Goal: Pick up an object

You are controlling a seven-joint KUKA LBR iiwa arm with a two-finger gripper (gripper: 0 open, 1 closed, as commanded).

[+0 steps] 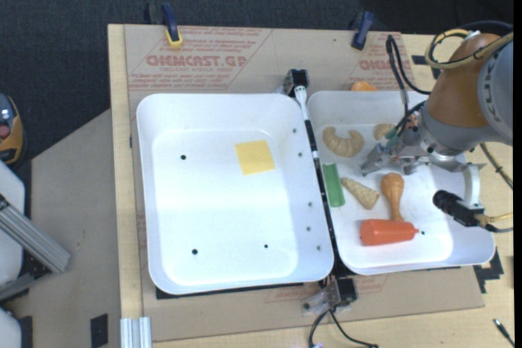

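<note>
Claw low in the right bin, finger state unclear, just above a drumstick, croissant to its left, orange carrot nearer, yellow square in left bin, counter printed "CHEMCAST GP"

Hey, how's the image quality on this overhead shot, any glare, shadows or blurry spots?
Camera view: even, soft lighting; the left bin floor is bright, nearly washed out, so the yellow square stands out; faint shadows lie under the carrot and croissant; the gripper area is dark and cluttered, hard to read; the picture is mildly soft overall.
</note>
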